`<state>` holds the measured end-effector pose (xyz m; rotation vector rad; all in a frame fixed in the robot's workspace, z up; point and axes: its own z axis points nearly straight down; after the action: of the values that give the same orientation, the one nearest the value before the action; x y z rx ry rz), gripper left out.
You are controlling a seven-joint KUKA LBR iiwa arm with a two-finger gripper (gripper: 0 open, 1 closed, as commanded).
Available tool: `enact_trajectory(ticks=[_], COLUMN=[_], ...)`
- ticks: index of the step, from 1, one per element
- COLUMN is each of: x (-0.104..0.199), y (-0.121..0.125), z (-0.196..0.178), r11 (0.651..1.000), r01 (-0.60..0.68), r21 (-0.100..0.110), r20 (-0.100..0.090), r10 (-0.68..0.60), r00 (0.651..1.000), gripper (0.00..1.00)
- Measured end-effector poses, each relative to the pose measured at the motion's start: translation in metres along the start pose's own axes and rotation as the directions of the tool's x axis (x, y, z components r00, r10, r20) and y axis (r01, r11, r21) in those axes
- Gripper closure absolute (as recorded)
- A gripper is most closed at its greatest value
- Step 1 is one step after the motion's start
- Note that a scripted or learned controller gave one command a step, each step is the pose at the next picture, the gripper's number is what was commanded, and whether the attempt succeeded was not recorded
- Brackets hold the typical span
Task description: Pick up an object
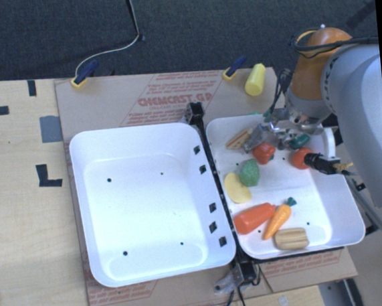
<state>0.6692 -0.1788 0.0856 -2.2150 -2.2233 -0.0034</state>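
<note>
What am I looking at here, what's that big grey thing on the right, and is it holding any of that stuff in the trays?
One camera looks down at a slant on a bench. The big grey machine with the orange band is a robot arm reaching in from the right. Its two-finger gripper hangs low over the right white plastic bin, by a small red toy tomato. That bin also holds a green toy vegetable, a yellow lemon-like piece, an orange toy carrot and a tan bread roll. Whether it grips anything, I cannot tell. The left white bin sits beside it.

overhead slant over both bins [142, 137]
</note>
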Motion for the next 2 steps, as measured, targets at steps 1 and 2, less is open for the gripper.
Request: enact_trajectory(ticks=[1, 2], x=[-0.001, -0.029], y=[-0.001, 0.0], z=[-0.009, 0.0], r11=[1.0, 1.0], r01=[0.001, -0.001], r21=[0.003, 0.003], r20=[0.002, -0.009], r10=[-0.001, 0.001], r00=[1.0, 1.0], gripper=[1.0, 1.0])
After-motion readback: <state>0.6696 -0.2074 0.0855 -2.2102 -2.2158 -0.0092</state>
